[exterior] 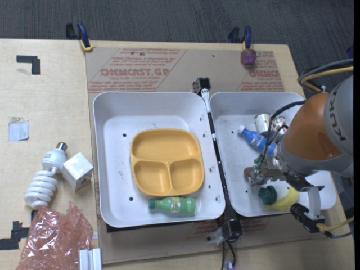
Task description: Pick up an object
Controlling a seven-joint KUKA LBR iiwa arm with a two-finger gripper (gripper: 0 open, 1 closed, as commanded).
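In the right bin (236, 151), the claw's (260, 176) opening cannot be told.

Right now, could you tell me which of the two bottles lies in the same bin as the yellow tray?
The green bottle, lying beside the yellow tray; the blue bottle is in the other bin.

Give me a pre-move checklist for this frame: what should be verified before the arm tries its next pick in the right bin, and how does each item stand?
1. Gripper low inside the right bin: ok.
2. Object between the fingers: cannot tell; the wrist hides them.
3. Targets within reach: ok; a dark green object and a yellow object lie just beside the gripper.
4. Blue bottle free to grasp: not ok; it sits partly under the arm.
5. Left bin contents undisturbed: ok; yellow divided tray lies flat, green bottle lies on its side at the near wall.
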